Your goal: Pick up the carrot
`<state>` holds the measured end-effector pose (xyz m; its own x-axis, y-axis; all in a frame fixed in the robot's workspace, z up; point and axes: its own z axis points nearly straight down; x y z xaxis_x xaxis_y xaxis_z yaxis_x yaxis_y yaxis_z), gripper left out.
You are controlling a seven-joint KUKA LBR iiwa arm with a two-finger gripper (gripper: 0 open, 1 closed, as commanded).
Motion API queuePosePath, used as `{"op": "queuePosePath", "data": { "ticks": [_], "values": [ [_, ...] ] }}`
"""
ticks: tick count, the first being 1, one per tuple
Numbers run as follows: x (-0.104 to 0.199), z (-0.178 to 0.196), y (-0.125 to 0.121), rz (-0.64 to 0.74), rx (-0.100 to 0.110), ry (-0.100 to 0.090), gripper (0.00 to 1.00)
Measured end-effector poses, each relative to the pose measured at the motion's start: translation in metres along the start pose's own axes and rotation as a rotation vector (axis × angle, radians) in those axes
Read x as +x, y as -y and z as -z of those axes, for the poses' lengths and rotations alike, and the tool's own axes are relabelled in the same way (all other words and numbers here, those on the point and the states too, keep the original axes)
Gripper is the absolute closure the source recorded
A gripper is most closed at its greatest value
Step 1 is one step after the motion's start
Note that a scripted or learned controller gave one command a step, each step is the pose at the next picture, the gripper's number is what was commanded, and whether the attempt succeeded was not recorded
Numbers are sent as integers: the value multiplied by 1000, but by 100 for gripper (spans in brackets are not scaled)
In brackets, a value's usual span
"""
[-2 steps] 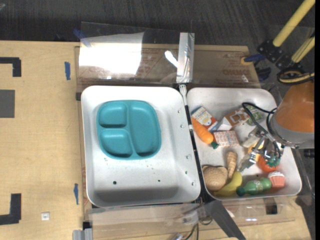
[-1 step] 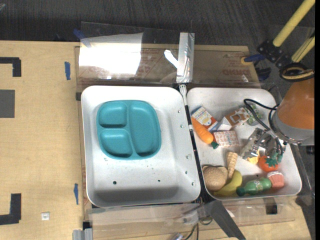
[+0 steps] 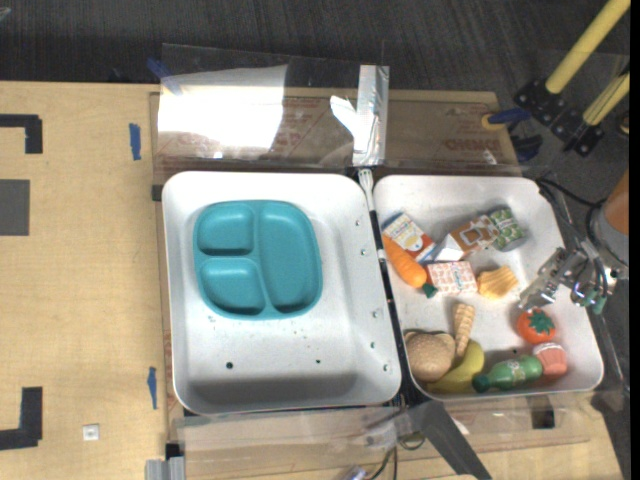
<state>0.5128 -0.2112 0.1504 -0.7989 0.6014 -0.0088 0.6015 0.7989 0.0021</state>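
Bench held two white bins. Carrot point(image 3: 405, 265) lay by right bin point(image 3: 440, 190) left wall, touching small boxes. Gripper point(image 3: 550, 283) sat near right wall, fingers apart, empty. Best: cross over, grab carrot's middle.

- You have a tan tabletop point(image 3: 70, 268) running out to the left, marked with black tape corners and small blue tape strips.
- At the far side, dark grey floor point(image 3: 300, 8) lies beyond it.
- Glare whitens a clear plastic sheet point(image 3: 240, 118) behind the bins.
- Yellow poles point(image 3: 598, 28) stand far right.
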Motion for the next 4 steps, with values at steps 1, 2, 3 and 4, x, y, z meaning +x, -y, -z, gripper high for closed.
{"op": "queuePosePath", "data": {
  "ticks": [1, 2, 3, 4],
  "values": [
    [-1, -2, 15, -329, 2, -2, 100],
    [11, 22, -37, -171, -1, -1, 100],
    [11, 22, -35, -172, 0, -2, 0],
    [-21, -56, -68, -99, 1, -5, 0]
  ]
}}
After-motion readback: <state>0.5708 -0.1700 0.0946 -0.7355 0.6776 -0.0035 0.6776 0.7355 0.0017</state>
